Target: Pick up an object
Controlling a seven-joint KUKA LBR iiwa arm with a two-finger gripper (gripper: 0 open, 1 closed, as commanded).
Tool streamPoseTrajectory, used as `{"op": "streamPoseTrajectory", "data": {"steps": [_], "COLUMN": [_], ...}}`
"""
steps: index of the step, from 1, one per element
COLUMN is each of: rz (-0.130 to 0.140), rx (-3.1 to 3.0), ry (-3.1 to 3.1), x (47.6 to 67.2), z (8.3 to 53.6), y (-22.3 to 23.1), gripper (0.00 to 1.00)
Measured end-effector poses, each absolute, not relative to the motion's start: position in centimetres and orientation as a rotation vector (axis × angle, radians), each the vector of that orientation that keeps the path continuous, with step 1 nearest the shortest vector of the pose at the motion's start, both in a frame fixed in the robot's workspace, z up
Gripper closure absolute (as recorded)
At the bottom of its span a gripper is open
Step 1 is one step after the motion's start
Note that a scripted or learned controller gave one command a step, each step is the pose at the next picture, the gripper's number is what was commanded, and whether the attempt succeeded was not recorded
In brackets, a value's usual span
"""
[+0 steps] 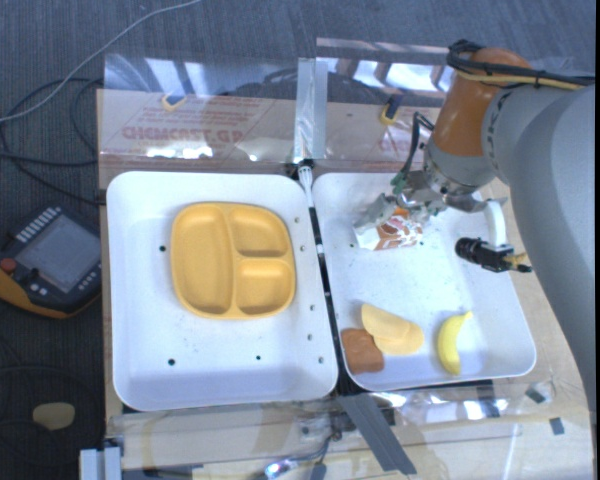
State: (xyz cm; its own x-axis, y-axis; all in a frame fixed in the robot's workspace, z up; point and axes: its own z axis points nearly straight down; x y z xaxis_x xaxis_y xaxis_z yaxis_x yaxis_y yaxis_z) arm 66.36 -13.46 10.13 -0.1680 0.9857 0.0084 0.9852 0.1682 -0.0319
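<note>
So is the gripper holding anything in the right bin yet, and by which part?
Cannot be told. The gripper sits low over the crinkled snack packet, at its upper right end, but the wrist hides whether the packet is between its fingers.

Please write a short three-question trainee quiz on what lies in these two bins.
1. True or false: the yellow divided tray lies in the left bin.
2. Which item lies nearest the pincer? A) banana B) crinkled snack packet C) brown bun
3. Fill in: the brown bun touches a pale yellow ____.

Key: 1 true. 2 B. 3 wedge.
</note>
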Motion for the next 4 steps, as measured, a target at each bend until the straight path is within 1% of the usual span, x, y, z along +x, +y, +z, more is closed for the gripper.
{"op": "streamPoseTrajectory", "data": {"steps": [1, 2, 3, 4], "rz": [0.006, 0.005, 0.004, 0.004], "rx": [-2.0, -2.224, -2.308, -2.153], "ry": [-2.426, -2.218, -2.13, -2.288], "x": [65.5, 57.3, 49.8, 51.1], "z": [14.8, 12.3, 15.3, 17.1], "y": [-10.2, -14.9, -17.3, -21.8], "gripper": [0.0, 0.0, 0.0, 0.0]}}
